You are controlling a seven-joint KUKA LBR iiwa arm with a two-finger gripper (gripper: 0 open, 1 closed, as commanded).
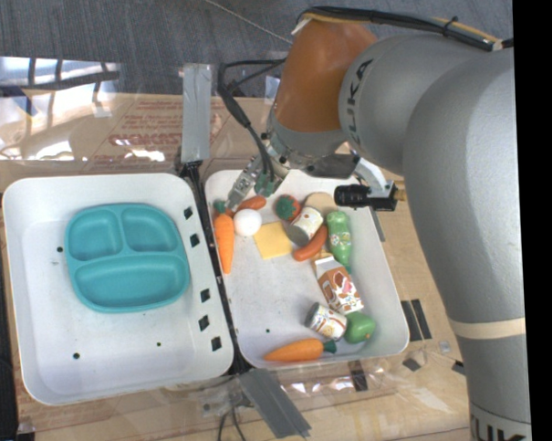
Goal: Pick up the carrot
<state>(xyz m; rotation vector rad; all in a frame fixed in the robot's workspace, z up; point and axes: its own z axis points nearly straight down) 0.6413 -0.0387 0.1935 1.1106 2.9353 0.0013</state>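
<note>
My claw (253,183) low over the right bin's (281,302) far corner, fingers slightly apart around nothing, just above a carrot (224,242) beside a white ball (248,223)

gripper (256,181) over R bin's (288,288) top-left corner | carrot (224,242) at its L wall | teal tray (125,255) in L bin (44,344)

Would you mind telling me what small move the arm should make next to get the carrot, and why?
Probably shift the hand a little toward the left wall and lower it. It sits at the right bin's far left corner, above the top of the carrot that lies along that wall, with nothing visibly between its fingers. The white ball lies close beside the carrot, so the descent should be careful.
</note>
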